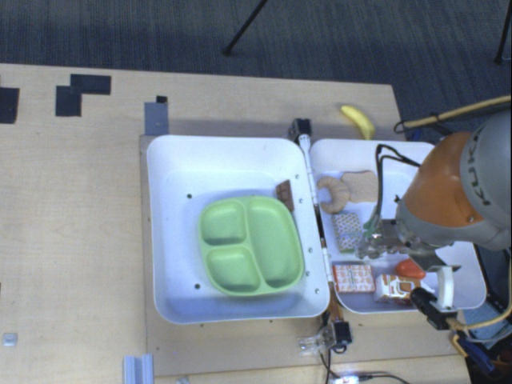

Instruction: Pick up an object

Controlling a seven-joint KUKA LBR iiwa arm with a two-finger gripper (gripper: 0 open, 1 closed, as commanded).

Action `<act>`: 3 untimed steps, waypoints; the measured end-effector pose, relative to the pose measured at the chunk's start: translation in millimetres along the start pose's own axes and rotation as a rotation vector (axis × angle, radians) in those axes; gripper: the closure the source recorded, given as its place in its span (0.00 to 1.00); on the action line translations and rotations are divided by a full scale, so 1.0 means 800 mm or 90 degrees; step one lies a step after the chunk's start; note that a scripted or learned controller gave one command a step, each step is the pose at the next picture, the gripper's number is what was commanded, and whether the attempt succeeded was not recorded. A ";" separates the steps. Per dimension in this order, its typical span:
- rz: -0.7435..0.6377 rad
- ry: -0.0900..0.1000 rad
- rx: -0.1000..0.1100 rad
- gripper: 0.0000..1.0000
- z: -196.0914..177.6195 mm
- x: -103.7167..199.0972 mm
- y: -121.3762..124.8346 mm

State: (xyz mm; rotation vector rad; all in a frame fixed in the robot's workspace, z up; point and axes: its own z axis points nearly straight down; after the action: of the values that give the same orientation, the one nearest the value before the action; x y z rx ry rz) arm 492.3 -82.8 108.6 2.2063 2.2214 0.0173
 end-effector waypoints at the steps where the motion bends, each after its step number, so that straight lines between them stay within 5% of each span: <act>1: 0.001 0.000 0.000 0.00 0.000 0.000 0.000; 2: 0.004 0.000 0.006 0.00 0.028 -0.001 -0.005; 3: 0.001 0.000 0.003 1.00 0.013 -0.001 -0.002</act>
State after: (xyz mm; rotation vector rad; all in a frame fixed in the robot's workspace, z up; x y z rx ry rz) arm 490.6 -83.5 97.9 2.2101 2.2208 0.0121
